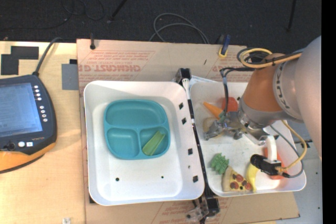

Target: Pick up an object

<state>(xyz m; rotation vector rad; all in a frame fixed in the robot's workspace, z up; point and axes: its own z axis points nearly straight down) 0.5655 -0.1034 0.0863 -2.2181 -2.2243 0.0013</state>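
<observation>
Over the right bin (296,182), at about three o'clock on the counter, the grey arm reaches in from the right with its pincer (223,127) low in the bin's upper half. Whether the pincer is wide or narrow cannot be told from this slant, and nothing shows held in it. Its likely target, an orange carrot-shaped toy (213,108), lies just at eleven o'clock of the tip, tapered and smooth, so it may slip. Toward six o'clock sit a green bumpy piece (219,163), a pizza slice (234,181) and a banana (252,176), kept loose for picking. At nine o'clock, the left bin (97,176) holds a teal divided plate (128,126) with a pale green slice (154,142) in one compartment.
</observation>
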